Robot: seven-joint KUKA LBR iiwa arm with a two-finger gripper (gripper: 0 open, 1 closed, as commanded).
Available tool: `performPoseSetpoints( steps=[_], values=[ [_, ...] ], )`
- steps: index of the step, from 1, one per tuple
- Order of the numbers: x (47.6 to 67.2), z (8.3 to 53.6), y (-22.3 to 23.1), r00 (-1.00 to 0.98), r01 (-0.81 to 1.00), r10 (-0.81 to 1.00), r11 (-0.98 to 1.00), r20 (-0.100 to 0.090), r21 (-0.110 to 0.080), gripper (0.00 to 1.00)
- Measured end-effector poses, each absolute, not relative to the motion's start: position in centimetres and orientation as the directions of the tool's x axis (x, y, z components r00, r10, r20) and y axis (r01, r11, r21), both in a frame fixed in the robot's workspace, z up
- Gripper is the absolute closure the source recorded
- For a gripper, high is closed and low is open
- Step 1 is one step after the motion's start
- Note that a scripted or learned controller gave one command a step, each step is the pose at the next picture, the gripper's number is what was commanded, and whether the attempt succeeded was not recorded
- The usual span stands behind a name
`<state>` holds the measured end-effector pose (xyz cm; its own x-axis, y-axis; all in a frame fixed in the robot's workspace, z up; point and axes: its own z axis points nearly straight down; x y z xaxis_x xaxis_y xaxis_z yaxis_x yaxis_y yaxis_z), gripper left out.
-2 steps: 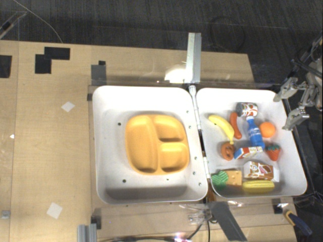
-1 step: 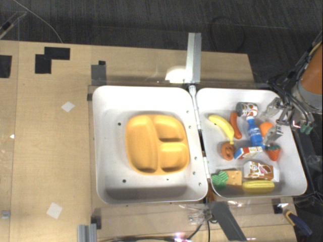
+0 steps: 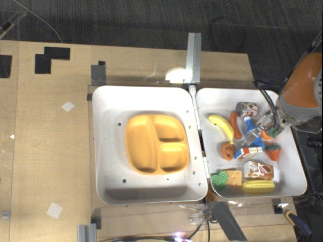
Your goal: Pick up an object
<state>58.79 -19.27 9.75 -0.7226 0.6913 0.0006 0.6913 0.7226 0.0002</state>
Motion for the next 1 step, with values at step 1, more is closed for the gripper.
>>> performPoseSetpoints(
  steps=[1],
  values=[
    [65.64,8.53,-20.42,-0.426,0.905,0.905,0.426,-0.003,0.005,0.00]
  ],
)
